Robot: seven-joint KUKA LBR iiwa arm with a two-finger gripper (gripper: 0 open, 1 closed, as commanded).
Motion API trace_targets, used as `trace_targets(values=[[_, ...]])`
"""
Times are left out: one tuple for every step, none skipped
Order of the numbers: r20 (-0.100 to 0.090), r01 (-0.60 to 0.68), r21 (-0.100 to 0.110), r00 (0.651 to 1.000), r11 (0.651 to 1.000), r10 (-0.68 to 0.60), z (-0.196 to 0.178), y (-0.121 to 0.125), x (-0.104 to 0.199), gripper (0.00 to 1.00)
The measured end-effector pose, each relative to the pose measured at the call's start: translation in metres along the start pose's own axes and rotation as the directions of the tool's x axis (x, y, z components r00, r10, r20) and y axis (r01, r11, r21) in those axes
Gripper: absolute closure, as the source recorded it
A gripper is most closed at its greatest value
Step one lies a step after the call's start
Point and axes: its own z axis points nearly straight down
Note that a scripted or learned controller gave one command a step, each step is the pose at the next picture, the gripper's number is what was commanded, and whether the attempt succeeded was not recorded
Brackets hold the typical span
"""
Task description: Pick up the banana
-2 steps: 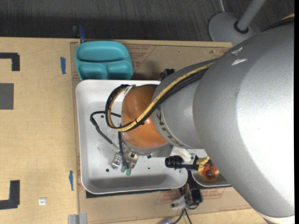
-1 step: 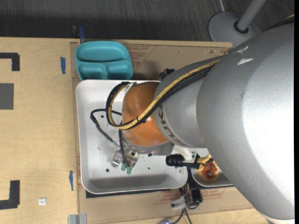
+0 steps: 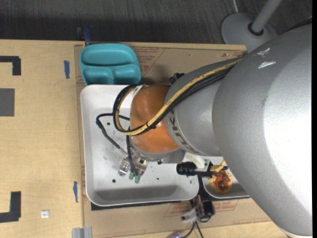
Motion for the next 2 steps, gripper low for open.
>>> trace_targets(values=[[0.002, -0.001, -0.003, 1.000, 1.000, 0.001, -0.0100, 0.0008, -0.0005, 1.00], [0.004, -0.001, -0.006, 1.000, 1.000, 0.001, -0.0199, 0.0017, -0.0010, 1.00]])
